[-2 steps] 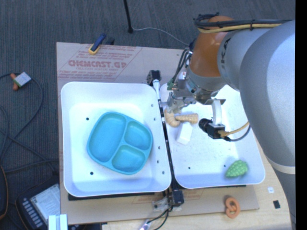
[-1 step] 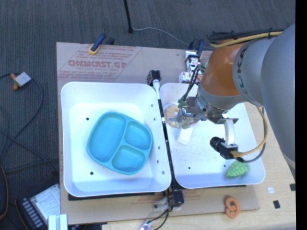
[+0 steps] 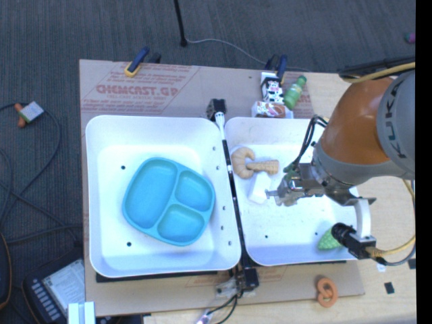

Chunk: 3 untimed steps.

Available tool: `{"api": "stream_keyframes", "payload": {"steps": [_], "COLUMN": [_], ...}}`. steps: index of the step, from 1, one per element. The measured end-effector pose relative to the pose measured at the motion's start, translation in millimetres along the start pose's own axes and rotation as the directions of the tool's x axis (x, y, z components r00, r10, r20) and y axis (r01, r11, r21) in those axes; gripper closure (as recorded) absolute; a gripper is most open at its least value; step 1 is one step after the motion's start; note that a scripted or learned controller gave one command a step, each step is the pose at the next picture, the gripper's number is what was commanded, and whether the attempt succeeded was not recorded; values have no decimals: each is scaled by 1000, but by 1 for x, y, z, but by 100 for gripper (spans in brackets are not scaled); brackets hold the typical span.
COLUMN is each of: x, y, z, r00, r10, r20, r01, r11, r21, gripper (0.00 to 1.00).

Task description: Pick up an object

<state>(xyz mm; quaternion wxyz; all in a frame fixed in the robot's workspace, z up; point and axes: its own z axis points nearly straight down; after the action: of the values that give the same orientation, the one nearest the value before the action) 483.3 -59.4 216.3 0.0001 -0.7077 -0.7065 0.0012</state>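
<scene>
While the gripper (image 3: 282, 196) hangs low over the right bin (image 3: 270, 245), whether it is spread or pinching cannot be told. Nearby lie a tan croissant-shaped toy (image 3: 248, 163), a small white piece (image 3: 259, 193) and a green object (image 3: 329, 240); a blue divided plate (image 3: 170, 200) sits in the left bin (image 3: 108, 140).

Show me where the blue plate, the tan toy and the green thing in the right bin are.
Blue plate (image 3: 169, 201): camera view, on its middle where the dividers meet.
Tan toy (image 3: 251, 165): camera view, on the middle of its body.
Green thing (image 3: 328, 241): camera view, on its visible surface by the bin's near right corner.
</scene>
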Motion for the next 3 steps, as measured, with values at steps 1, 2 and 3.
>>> {"api": "stream_keyframes", "payload": {"steps": [1,2,3], "x": [59,80,41], "y": [52,123,62], "z": [23,32,10], "r00": [1000,1000,1000], "r10": [-3,-3,-1], "r20": [-2,0,1], "r01": [3,3,1], "r11": [1000,1000,1000], "r21": [0,-1,0], "gripper": [100,100,100]}}
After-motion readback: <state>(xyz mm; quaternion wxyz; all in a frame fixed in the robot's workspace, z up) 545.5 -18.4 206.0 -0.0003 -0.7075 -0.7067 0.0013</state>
